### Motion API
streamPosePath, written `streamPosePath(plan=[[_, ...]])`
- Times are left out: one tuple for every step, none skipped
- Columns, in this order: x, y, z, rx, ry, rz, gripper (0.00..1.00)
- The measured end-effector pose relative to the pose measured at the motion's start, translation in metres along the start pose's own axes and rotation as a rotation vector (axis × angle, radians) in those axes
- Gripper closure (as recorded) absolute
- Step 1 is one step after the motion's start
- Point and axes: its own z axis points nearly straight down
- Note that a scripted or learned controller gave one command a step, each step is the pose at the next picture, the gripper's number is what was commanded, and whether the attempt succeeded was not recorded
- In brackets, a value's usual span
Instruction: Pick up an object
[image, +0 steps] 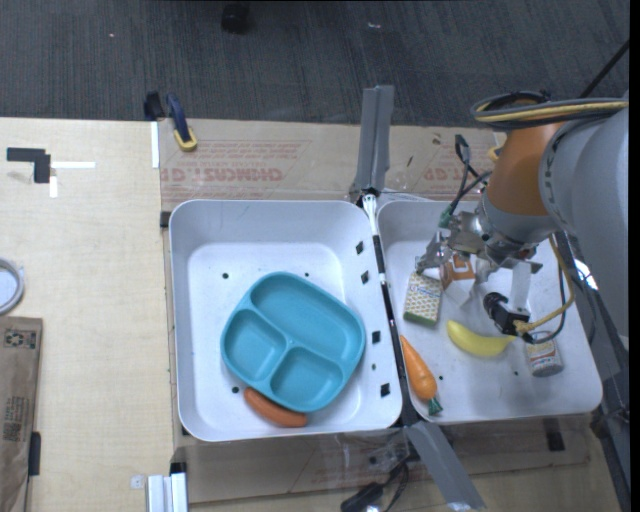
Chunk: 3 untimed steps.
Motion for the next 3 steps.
streamPosePath(plan=[[0.004,-0.009,0.002,0.006,-0.002,0.308,0.0],[0.005,-0.003,-0.022,0.005,-0.002,0.246,0.0],[0.004,-0.003,-0.029,0.008,-0.004,0.244,1.0]])
